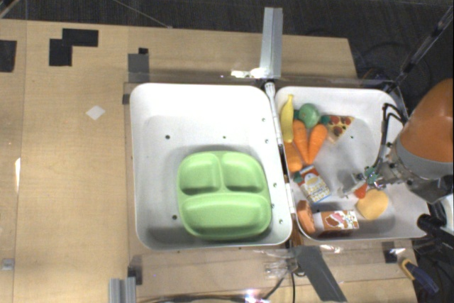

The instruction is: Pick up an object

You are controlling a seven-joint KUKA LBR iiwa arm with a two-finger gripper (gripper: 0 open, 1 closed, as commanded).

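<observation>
The arm [428, 135] leans in from the right over the right bin [369, 99]; its gripper [370, 179], grip unclear, hovers just above a yellow-orange toy [373, 205].

Divided tray [223, 193] in left bin [152, 106]; toy food [310, 138] in right bin [369, 101]

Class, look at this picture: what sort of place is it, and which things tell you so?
Probably a robot test bench in a lab: a robot arm reaches over two white bins, one holding toy food such as a carrot, the other a green divided plate.
</observation>
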